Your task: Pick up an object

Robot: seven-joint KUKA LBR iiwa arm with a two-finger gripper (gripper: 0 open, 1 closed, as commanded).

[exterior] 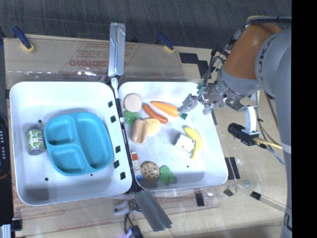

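Gripper point(189, 104) by carrot point(165, 107), lying approx left-right.

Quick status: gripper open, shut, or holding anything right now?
Gripper: cannot be told; it sits over the right bin, beside the carrot, nothing visibly held.

A blue divided tray point(78, 143) lay in the left white bin point(20, 180), with a small green-labelled can point(35, 141) on its side just beside it. Blue clamps point(24, 38) gripped the tabletop point(148, 58) at its far edge.
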